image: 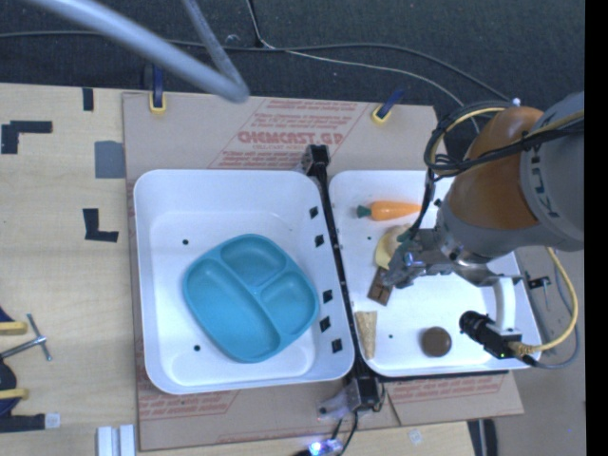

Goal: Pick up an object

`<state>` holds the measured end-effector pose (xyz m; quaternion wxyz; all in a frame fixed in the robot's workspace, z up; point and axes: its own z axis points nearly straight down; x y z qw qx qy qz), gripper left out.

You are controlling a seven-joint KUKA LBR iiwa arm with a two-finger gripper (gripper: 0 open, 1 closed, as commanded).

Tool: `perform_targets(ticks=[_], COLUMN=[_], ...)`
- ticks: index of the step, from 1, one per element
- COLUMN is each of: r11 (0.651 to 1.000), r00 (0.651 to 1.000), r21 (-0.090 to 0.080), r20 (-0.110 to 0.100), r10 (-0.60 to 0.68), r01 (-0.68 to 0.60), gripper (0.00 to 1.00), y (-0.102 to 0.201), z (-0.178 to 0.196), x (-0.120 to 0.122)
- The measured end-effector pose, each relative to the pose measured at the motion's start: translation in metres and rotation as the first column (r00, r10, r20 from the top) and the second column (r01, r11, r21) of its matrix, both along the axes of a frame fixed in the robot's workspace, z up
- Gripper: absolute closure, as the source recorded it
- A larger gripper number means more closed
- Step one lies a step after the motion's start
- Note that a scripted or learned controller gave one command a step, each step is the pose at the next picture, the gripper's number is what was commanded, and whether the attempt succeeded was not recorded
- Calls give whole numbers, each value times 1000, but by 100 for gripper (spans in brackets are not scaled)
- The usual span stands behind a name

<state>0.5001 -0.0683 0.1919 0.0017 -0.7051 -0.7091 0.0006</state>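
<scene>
Camera view: my gripper low in right bin, can't tell its opening; left bin w/ blue plate.

blue plate, orange carrot, white bins.

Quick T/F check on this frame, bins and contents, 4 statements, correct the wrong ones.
1. The blue divided plate lies in the left bin. True.
2. The carrot lies in the left bin. False: it is in the right bin, near its far edge.
3. The gripper is over the right bin. True.
4. The brown round object sits on the plate. False: it lies on the right bin's floor.
</scene>
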Motion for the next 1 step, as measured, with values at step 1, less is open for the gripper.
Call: perform_targets(ticks=[1], r11=[1000], r00=[1000], r21=[0], r20=[1], r10=[1], r01=[-1], gripper=[100], y=[50], z=[-3], x=[-2])
